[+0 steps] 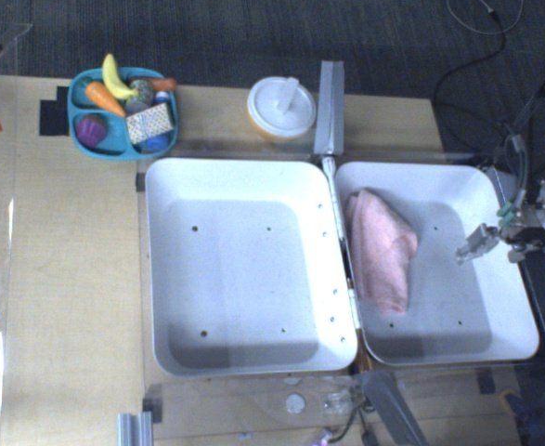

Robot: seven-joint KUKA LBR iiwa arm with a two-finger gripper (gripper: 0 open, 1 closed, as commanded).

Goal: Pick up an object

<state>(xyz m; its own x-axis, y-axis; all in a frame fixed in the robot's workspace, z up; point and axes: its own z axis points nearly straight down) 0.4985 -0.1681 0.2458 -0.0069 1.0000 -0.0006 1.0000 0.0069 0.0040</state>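
I'm on the approach: my gripper (476, 242) hangs near the right bin's (439, 349) right edge, whether open or closed I cannot tell. The pink cloth (382, 260) lies along its left wall; next I must cross leftward and descend

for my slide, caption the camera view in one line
Pink cloth lies in the right bin as the gripper hovers beside it; left bin alongside.
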